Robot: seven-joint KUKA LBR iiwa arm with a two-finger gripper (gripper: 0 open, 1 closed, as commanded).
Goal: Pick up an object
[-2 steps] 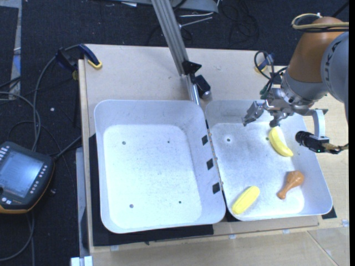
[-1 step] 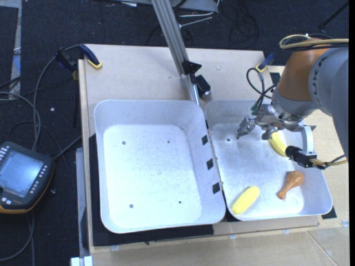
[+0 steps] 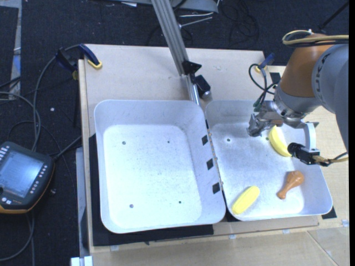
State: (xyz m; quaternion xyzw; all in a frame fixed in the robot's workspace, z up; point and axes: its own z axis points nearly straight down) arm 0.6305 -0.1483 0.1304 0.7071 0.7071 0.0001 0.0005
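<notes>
1. The arm comes in from the right, grey with an orange band above the wrist, and bends down over the right bin.
2. Its end effector sits low over the upper part of that bin, just left of a banana. From where I stand I cannot tell how its tip is set, and I see nothing clearly held in it.
3. The banana lies against the right side of the bin floor, tilted, with its upper end just beside the end effector — whether the two touch, I cannot say.
4. Lower in the same bin lies a brown drumstick, near the right wall, its thick end pointing up and to the right.
5. To the left of the drumstick, near the front edge of the bin, rests a yellow corn cob, lying at a slant and well apart from the banana.
6. The left bin stands beside the right one, their inner edges overlapping in the middle, where a few small black marks run in a row.
7. Both bins sit on a pale wooden tabletop. A slanted metal rail reaches down to the back edge where the bins meet.
8. Off the tabletop to the left, on the dark floor, lies a handheld control pad with a screen — cables trail away from it.
</notes>
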